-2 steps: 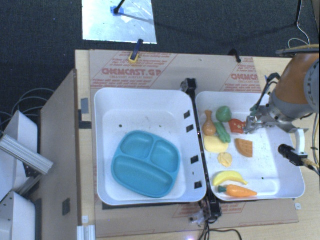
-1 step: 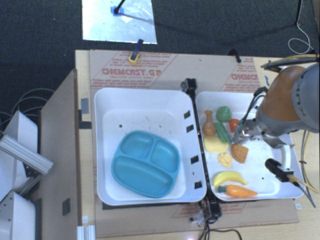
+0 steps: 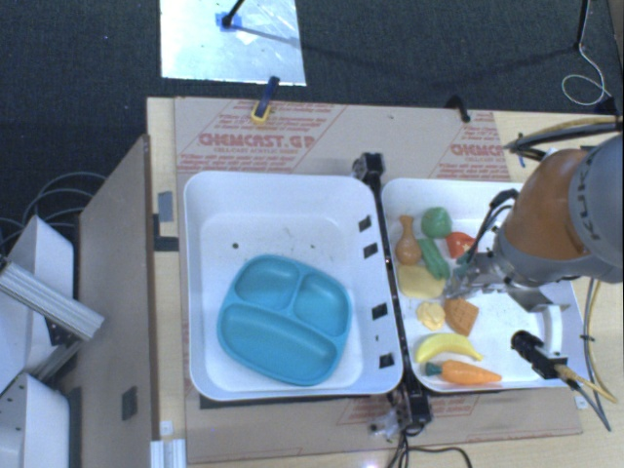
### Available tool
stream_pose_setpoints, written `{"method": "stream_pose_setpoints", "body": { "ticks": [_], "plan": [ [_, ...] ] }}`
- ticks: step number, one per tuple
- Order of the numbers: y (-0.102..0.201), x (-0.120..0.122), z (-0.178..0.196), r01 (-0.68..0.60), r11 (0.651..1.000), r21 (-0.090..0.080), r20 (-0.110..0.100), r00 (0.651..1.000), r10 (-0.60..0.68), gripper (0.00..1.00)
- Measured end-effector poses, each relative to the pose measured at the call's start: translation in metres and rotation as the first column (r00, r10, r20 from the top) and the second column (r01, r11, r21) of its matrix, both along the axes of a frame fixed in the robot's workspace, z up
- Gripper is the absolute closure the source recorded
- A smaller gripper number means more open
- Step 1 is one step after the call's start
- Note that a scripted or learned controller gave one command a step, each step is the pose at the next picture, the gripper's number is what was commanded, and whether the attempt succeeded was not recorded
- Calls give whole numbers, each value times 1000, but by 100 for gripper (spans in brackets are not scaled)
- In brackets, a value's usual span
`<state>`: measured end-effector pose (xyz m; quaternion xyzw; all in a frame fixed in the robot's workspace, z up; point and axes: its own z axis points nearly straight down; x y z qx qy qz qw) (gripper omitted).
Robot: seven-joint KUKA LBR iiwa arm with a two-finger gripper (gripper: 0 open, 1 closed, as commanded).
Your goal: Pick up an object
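Figure: pick attempt in the right bin (image 3: 487,191). The gripper (image 3: 466,279) hangs low over the toy food, just above the brown bread-like piece (image 3: 461,314); whether its fingers are spread or closed cannot be told, and nothing is seen held. For a clean pick, a straight descent onto one isolated item is advisable, since neighbours crowd closely. Around the brown piece lie a green cucumber (image 3: 433,257) and yellow block (image 3: 417,281) to its left, a banana (image 3: 447,347) and carrot (image 3: 468,372) below, and a green pepper (image 3: 436,221) above. The left bin (image 3: 210,203) holds a blue divided tray (image 3: 284,318).
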<state>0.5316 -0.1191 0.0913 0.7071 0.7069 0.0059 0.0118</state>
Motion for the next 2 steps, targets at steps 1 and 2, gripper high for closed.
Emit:
{"method": "stream_pose_setpoints", "body": {
  "ticks": [1,2],
  "plan": [
    [-1,-23,-1,-1,1000,2,-1,1000,1,0],
    [-4,-39,-2,-2,1000,4,-5,1000,2,0]
  ]
}}
